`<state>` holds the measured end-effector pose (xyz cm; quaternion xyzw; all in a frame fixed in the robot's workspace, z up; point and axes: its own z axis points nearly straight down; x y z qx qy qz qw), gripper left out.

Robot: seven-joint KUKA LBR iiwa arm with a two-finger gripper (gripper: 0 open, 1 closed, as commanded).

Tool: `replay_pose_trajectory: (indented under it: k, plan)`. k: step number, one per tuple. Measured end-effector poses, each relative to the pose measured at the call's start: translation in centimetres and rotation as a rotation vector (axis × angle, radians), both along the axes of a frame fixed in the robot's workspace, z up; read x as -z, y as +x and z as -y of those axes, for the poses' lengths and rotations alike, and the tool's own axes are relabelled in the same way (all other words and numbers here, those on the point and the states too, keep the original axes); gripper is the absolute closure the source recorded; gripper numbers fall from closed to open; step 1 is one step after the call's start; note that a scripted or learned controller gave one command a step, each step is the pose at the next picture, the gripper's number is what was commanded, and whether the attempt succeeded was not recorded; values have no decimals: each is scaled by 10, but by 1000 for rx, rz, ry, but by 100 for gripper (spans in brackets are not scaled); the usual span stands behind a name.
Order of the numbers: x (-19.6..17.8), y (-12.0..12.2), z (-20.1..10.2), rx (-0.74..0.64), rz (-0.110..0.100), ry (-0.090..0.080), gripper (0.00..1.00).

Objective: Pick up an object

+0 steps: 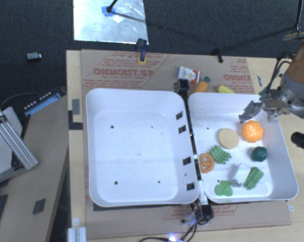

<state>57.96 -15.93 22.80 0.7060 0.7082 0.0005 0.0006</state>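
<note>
At the right of the frame, the two-finger gripper [251, 113] hangs over the upper part of the right-hand shallow white bin [288, 188], just above and left of a round orange plastic toy fruit [252, 131]. Its grey fingers look spread apart with nothing between them.

The orange fruit seems the nearest candidate. It looks light, hollow and stiff, with a smooth rounded skin that could slip sideways out of a pinch, so the fingers should close across its widest middle.

Close beside it at lower left lies a pale tan disc [228, 138], and at lower right a dark green ball [259, 154], which leaves little room for the fingers.
</note>
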Motion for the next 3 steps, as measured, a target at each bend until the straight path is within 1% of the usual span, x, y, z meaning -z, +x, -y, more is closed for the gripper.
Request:
replay_pose_trajectory:
  k: [1, 2, 3]
  plan:
    - [128, 17, -59, -4, 2, 2, 0]
    - [140, 70, -5, 1, 5, 0, 0]
    - [144, 15, -46, 3, -2, 1, 0]
